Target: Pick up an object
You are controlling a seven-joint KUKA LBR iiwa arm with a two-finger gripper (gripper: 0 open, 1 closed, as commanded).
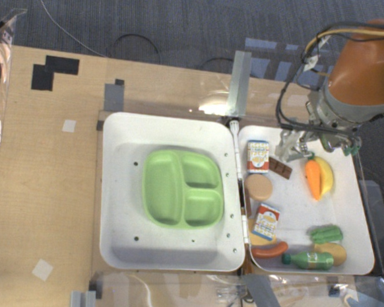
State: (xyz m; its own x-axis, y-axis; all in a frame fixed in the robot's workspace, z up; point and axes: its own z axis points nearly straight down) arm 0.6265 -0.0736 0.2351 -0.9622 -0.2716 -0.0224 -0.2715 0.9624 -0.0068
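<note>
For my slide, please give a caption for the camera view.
Arm reaches over right bin of toy food; green tray lies in left bin.

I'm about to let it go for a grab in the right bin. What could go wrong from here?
1. The gripper hangs close to the brown block, the small carton and the carrot; it may nudge one while closing on another.
2. The carrot and banana touch, so it might lift both, or neither.
3. The gripper is near the bin's back wall, which may block its descent.
</note>
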